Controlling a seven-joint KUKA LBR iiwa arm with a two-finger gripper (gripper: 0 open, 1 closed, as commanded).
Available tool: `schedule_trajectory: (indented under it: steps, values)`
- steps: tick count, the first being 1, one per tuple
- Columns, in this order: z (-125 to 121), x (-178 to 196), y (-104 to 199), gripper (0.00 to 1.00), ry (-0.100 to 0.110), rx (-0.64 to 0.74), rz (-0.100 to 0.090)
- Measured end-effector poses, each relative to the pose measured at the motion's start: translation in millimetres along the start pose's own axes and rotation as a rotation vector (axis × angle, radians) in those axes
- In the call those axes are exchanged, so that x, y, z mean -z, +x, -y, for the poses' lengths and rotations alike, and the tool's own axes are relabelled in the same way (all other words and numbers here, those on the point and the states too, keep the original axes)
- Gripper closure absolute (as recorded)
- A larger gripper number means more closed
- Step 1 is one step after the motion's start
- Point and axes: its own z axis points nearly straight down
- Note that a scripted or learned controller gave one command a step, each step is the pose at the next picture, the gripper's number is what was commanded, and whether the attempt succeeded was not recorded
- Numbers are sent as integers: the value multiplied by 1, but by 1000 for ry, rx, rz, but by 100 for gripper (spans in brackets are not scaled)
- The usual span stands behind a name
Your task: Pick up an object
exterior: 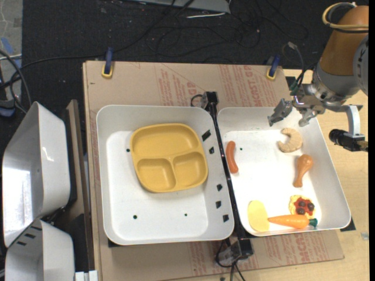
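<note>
From above, the gripper (pixel 291 112) hangs over the far edge of the right bin (pixel 337 183), its fingers spread with nothing between them. Just near of it lies a croissant (pixel 290 140); a drumstick (pixel 302 168), sausage (pixel 232 157) and carrot (pixel 290 220) lie apart. The left bin (pixel 111 174) bears a yellow divided plate (pixel 169 157).

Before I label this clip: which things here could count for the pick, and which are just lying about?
Pick candidates: croissant, drumstick, hot dog, carrot, pizza slice, yellow oval piece; hand open above.
Lying about: yellow divided plate, clamps.
</note>
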Motion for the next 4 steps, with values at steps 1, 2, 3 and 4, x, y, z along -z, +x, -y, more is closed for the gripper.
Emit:
schedule_trajectory:
  steps: [1, 2, 3, 4]
  values:
    - [-3, 9, 1, 0, -14, 3, 3]
    - [2, -40, 8, 0, -10, 3, 2]
    - [4, -103, 11, 0, -11, 4, 2]
    - [3, -105, 11, 0, -13, 5, 3]
